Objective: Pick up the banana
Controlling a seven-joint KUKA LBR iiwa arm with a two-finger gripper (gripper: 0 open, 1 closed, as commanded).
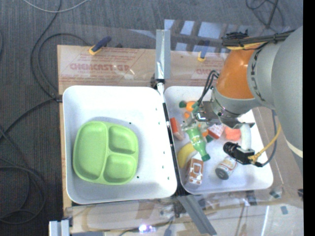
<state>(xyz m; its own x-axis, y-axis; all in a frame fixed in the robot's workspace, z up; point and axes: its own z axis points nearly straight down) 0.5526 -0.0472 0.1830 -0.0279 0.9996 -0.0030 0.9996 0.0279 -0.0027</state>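
The arm (266, 77) fills the upper right, grey with its orange band above the wrist, reaching in over the right bin (261, 181). The gripper (203, 113) sits low over the upper middle of that bin, among the clutter; whether its jaws are wide or narrow cannot be told, and nothing can be seen between them.

The left bin (83, 102) holds one thing: a green tray (105, 152) with three compartments, lying flat in its lower left part.

The right bin holds a heap of small items. The banana (184, 154) lies near the bin's left wall, about mid-height, just below and left of the gripper. Its long axis runs at a slant, from lower left to upper right, and its upper end is tucked under a green bottle (198, 142). The bottle lies beside it, slanting the other way, its cap toward the lower right. Below the banana lies a brown carton (195, 171), touching or nearly so. A can (225, 168) lies on its side to the carton's right. Orange and red bits (189, 109) sit near the gripper at the bin's top.
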